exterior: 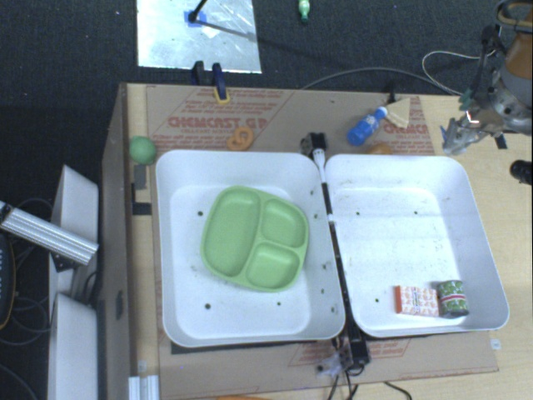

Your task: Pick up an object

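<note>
1. Two shallow white bins sit side by side on a bench [275,115] covered with a printed cardboard sheet, seen from above at a slant.
2. The left bin [179,248] holds a light green divided plate [254,238] with three compartments, lying flat near the bin's middle.
3. The right bin [479,248] holds two small things in its near right corner: a flat red and white packet [415,301] and, touching its right side, a small green can [452,298] lying on its side.
4. The robot arm enters at the upper right corner of the view. Its claw [468,132] hangs above the bench beyond the right bin's far right corner, well apart from the packet and the can.
5. The claw looks small and blurred; nothing can be seen between its fingers, and whether it is open or closed cannot be told.
6. On the bench behind the bins lie a blue bottle [366,127] with a white cap, an orange ring-shaped piece [240,137], and a green ball [141,149] near the left bin's far left corner.
7. On the dark floor beyond the bench lie a shiny silver sheet [198,23] and a small green object [304,6].
</note>
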Motion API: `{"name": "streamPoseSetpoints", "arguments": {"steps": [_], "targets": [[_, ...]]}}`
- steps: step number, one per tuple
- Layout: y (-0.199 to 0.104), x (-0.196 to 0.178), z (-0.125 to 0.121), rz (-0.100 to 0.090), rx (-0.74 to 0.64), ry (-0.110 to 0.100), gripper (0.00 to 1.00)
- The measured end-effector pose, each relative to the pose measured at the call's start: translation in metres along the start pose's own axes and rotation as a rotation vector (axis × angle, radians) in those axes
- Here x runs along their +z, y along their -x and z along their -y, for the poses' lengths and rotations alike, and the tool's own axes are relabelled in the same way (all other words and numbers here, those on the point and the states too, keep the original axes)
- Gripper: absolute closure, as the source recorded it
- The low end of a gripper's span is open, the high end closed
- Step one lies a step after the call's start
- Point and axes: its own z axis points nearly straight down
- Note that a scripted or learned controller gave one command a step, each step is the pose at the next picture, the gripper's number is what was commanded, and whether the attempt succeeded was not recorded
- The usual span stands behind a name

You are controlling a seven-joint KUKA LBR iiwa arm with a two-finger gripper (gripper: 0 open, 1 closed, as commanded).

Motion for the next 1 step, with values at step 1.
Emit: {"name": "streamPoseSetpoints", "arguments": {"steps": [1], "targets": [[-0.0180,0.0468,0.0666,-0.001,0.001,-0.005,1.00]]}}
